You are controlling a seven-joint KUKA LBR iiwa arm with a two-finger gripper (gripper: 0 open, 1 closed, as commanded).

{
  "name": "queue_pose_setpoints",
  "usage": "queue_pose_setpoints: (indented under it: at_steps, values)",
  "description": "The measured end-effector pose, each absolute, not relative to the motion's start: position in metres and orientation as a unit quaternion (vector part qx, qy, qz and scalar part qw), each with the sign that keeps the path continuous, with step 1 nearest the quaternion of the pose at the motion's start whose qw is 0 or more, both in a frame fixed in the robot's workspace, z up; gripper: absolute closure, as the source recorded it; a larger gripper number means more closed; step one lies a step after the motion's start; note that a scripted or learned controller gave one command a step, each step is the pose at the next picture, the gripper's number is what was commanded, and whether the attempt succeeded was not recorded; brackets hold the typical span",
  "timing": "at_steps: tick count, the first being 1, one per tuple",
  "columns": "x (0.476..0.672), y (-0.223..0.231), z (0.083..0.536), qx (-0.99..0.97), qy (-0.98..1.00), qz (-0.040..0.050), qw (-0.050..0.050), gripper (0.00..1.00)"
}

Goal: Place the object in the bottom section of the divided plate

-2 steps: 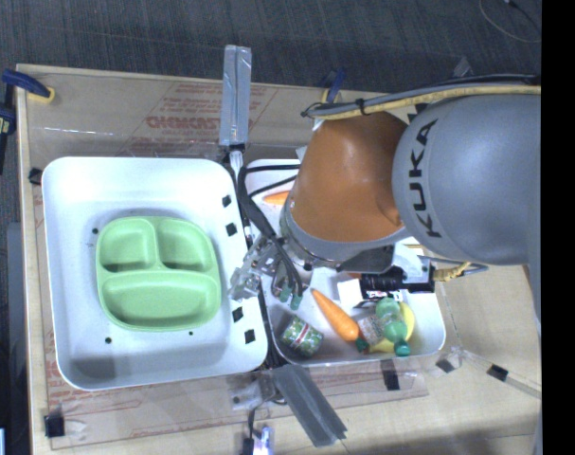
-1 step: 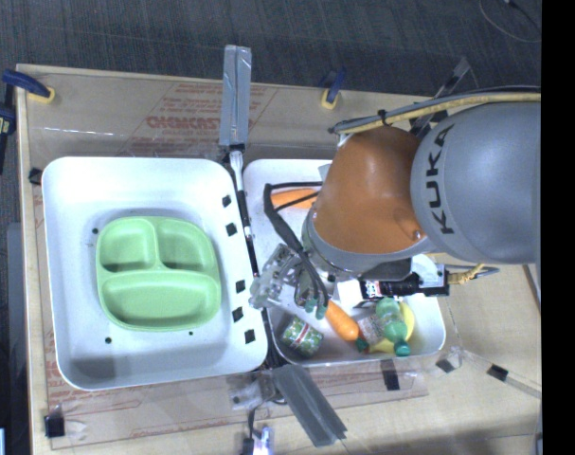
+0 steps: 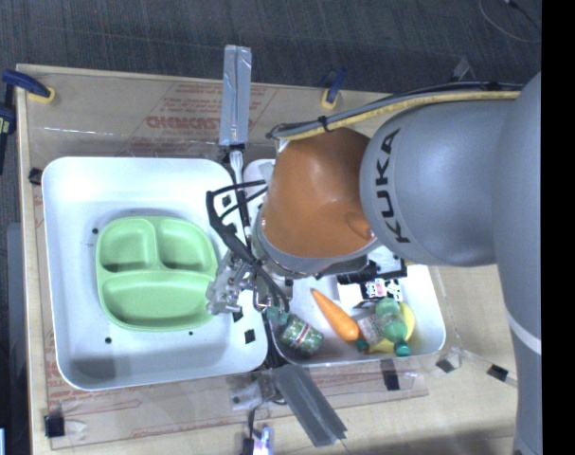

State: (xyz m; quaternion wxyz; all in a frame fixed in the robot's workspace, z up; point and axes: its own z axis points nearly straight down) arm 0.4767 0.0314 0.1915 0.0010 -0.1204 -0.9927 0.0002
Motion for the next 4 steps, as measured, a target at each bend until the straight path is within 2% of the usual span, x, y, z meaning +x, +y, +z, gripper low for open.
queue_pose_setpoints:
  at_steps: [1, 2, 3, 4]
  values:
    - [0.477, 0.031, 0.192, -0.120, -0.993, 0.0002, 0.001, 0.00]
    - [0.478, 0.032, 0.202, -0.118, -0.993, 0.0001, 0.000, 1.00]
    - [0.476, 0.120, 0.216, -0.249, -0.969, 0.0000, 0.000, 1.00]
    - [0.476, 0.138, 0.141, -0.282, -0.959, 0.0012, 0.002, 1.00]
